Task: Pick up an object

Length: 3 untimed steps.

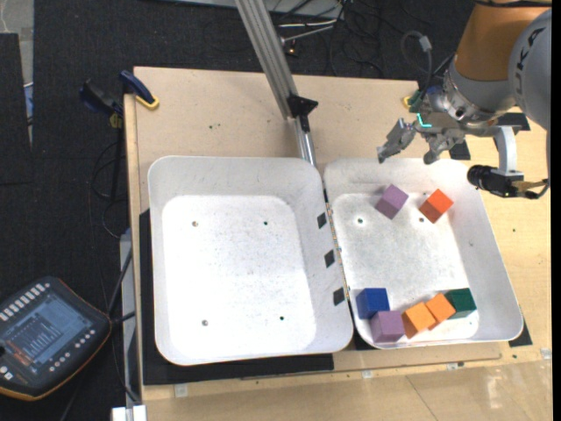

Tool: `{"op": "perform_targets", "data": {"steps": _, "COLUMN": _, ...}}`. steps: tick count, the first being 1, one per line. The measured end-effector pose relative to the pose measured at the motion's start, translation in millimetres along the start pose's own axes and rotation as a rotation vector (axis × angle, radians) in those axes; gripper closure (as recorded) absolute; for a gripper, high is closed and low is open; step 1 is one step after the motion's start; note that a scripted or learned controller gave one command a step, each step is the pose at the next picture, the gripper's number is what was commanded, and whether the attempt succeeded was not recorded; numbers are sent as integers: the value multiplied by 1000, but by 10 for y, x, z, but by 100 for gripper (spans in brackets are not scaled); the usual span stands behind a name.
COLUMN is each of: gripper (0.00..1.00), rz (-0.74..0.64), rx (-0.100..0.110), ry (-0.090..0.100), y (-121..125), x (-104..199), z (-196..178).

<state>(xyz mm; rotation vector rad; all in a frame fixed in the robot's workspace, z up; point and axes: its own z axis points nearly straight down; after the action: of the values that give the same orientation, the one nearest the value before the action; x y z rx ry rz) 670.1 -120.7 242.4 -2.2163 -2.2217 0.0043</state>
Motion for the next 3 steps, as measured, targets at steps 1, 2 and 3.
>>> {"op": "perform_targets", "data": {"steps": 1, "gripper": 0, "rz": -1, "rx": -3, "ry": -1, "y": 3, "x": 0, "z": -24}}
{"op": "perform_targets", "data": {"steps": 2, "gripper": 0, "rz": 4, "rx": 2, "ry": -1, "y": -55, "x": -68, "z": 571}}
{"op": "perform_targets", "data": {"steps": 3, "gripper": 0, "rz": 2, "rx": -1, "ry": -1, "y": 0, "x": -73, "z": 1021}}
